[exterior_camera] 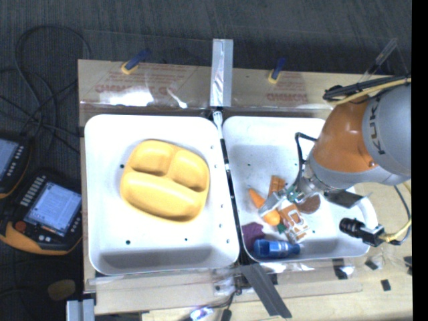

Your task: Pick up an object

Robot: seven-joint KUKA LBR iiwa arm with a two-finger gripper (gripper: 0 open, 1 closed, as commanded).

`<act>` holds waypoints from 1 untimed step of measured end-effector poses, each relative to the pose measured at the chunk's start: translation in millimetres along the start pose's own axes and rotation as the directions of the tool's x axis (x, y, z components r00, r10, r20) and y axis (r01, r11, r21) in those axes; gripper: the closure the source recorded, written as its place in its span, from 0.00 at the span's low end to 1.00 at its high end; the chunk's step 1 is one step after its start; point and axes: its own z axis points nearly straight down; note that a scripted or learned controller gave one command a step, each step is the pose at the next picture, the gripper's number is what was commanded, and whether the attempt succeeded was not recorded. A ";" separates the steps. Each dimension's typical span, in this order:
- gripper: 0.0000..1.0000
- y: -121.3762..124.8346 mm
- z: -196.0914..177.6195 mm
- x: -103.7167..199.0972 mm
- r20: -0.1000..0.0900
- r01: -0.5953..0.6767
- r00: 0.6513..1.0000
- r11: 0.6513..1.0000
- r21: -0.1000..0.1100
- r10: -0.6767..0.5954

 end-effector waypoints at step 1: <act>0.00 11.1 23.0 -6.6 0.007 0.180 0.984 0.984 -0.007 -0.180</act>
